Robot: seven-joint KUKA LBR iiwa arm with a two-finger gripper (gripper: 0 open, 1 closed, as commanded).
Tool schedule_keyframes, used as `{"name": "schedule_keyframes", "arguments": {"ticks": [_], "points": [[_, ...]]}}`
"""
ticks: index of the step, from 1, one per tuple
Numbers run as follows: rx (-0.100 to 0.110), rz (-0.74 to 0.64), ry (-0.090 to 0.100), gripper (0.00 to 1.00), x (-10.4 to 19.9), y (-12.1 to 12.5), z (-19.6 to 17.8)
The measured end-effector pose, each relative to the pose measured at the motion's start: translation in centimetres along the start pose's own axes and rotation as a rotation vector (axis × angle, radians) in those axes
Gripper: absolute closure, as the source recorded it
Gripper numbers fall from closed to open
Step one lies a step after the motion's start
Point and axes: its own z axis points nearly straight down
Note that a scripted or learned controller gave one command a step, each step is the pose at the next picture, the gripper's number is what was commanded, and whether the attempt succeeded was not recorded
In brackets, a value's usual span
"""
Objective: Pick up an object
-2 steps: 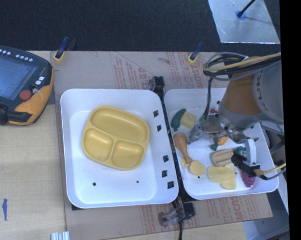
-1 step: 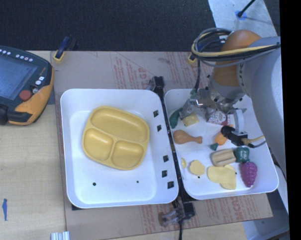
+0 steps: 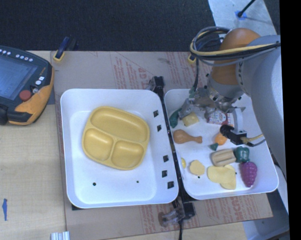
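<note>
The right bin (image 3: 193, 192) holds several toy foods: a brown drumstick (image 3: 186, 137), a pale yellow block (image 3: 190, 120), a dark green piece (image 3: 173, 118), a tan bread roll (image 3: 222, 157), a teal piece (image 3: 241, 153), purple grapes (image 3: 248, 173), and flat yellow pieces (image 3: 222, 177) (image 3: 196, 167). My gripper (image 3: 197, 106) hangs low over the far part of this bin, just above the pale yellow block, under the orange band (image 3: 232, 54). A red-and-white packet (image 3: 217, 118) and a small orange piece (image 3: 220, 139) lie just right of it. I see nothing held.
In the left bin (image 3: 72, 145) lies a yellow divided plate (image 3: 115, 137). A teach pendant (image 3: 17, 83) rests on the bench at far left. Black clips (image 3: 164, 156) line the joint between the bins. The grey arm (image 3: 269, 97) covers the right bin's right side.
</note>
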Motion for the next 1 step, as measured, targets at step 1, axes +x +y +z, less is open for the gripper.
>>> {"name": "schedule_keyframes", "arguments": {"ticks": [1], "points": [[-0.003,0.003,0.001,0.00,-1.23,0.74,-1.41]]}}
